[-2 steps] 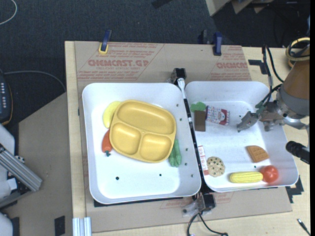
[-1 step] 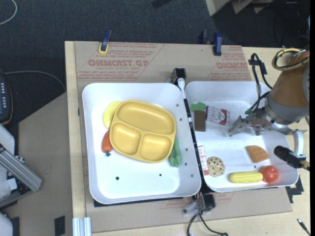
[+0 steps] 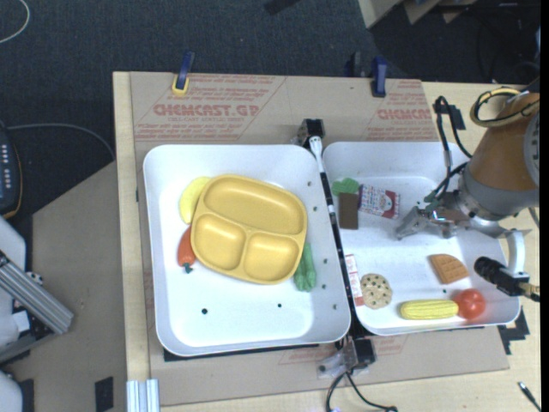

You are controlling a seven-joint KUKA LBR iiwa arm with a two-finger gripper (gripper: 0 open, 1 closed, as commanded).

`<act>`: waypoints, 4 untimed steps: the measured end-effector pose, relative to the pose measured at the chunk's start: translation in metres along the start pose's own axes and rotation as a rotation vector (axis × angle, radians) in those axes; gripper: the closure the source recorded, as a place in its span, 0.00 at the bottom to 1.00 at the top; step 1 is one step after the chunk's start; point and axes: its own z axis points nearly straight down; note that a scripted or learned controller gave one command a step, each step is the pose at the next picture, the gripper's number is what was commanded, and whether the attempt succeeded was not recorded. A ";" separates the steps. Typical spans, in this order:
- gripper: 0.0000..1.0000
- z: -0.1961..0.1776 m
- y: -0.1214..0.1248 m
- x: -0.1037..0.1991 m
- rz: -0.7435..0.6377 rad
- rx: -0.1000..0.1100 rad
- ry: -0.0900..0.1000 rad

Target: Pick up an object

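Starting at the near edge, the right bin [image 3: 403,326] holds a yellow corn cob [image 3: 429,309] at about 6 o'clock. A red tomato [image 3: 470,303] touches its right end at 5 o'clock, and a speckled cookie [image 3: 375,290] lies at 7 o'clock near the wall shared with the other bin. A little farther in, a tan cracker [image 3: 448,268] lies alone toward 4 o'clock. These pieces lie loosely apart, which probably gives the claw room around each one.

The gripper [image 3: 416,224] hangs low over the middle of this bin, on the grey arm [image 3: 502,178] that comes in from 3 o'clock. Nothing is seen in its grip, and it is too small and blurred to tell whether it is released or clenched. It points toward 9 o'clock. A red-and-white packet [image 3: 378,201] lies just beyond it at about 10 o'clock, with a brown block with a green top [image 3: 347,204] beside it. The packet looks like the likeliest thing to pick, being nearest the tip.

In the left bin [image 3: 171,307], a yellow divided tray [image 3: 249,228] fills the centre. A red pepper [image 3: 185,249] sits at its 8 o'clock edge, a yellow piece [image 3: 190,197] at 10 o'clock and a green piece [image 3: 305,269] at 4 o'clock.

At the far side, two blue clamps [image 3: 183,74] pin the cardboard sheet [image 3: 257,110], presumably so the bins stay put.
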 end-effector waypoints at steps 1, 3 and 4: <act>1.00 -0.012 0.001 0.000 0.000 -0.004 -0.001; 1.00 -0.105 -0.005 -0.009 0.001 -0.010 -0.005; 1.00 -0.144 -0.004 -0.009 -0.001 -0.009 -0.004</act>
